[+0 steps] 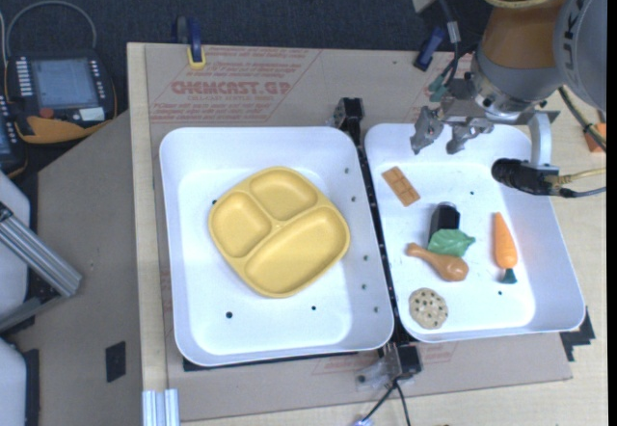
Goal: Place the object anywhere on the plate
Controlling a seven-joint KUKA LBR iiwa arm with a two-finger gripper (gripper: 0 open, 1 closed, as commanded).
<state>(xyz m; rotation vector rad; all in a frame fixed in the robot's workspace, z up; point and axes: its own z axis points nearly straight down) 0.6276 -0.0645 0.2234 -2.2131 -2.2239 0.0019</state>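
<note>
Hanging over the far end of the right-hand shallow white bin (pixel 549 265), the grey two-finger gripper (pixel 442 137) of the grey arm with an orange band (pixel 528 5) has its fingers spread apart, with nothing between them. Beneath and slightly nearer the camera lies a flat tan rectangular cracker (pixel 401 186), close to the bin's left wall and tilted on the diagonal. Toward the middle of the same bin, a small black block (pixel 443 217) sits touching a green leaf-shaped piece (pixel 450 242), which overlaps the top of a brown plastic drumstick (pixel 440 261). An orange toy carrot with a dark green stub (pixel 503 243) lies lengthwise near the bin's right side, apart from the others. A round tan chocolate-chip cookie (pixel 427 307) rests at the near end of the bin.

The left-hand shallow white bin (pixel 193 308) holds a yellow plastic plate with three compartments (pixel 280 231), turned at an angle near the bin's centre, all three compartments bare. All five small items lie in the right-hand bin, well apart from the plate. Both bins rest on a sheet of brown printed cardboard (pixel 241 82).
</note>
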